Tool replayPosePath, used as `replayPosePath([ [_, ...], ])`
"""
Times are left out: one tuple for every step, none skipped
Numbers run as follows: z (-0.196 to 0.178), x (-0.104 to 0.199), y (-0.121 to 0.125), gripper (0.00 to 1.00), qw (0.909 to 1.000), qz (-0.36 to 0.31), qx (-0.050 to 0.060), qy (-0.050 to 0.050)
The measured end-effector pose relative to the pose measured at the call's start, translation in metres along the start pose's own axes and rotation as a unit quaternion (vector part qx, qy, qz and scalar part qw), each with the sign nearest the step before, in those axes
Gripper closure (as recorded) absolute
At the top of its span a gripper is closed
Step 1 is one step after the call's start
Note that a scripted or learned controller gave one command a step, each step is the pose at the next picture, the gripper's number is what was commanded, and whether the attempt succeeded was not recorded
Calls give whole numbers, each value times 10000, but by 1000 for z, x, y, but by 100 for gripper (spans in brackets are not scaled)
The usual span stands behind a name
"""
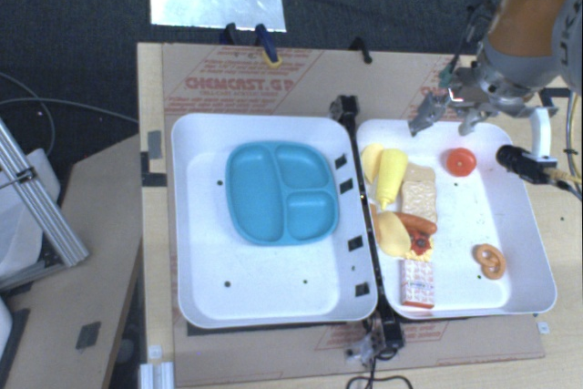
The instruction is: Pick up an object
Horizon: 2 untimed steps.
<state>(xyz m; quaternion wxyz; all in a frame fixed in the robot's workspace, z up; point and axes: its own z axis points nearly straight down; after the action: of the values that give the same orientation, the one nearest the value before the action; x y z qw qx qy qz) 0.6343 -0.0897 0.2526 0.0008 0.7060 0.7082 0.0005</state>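
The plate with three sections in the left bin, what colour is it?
Light blue. The plate shows plainly in the camera view, lying in the white left bin.

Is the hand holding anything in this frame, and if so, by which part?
Nothing is held. The hand hovers above the right bin's far edge, with nothing between its fingers; the tomato lies apart below.

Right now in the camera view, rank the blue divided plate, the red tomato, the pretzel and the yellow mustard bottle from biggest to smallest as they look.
1. Blue divided plate, by far the largest.
2. Yellow mustard bottle.
3. Pretzel and red tomato: these look about alike, so I won't rank them.
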Motion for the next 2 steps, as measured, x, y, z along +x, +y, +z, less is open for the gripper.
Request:
replayPosePath([
  [70,109,-44,0,10000,-47,46,22],
  [68,195,-55,0,10000,-50,12,27],
])
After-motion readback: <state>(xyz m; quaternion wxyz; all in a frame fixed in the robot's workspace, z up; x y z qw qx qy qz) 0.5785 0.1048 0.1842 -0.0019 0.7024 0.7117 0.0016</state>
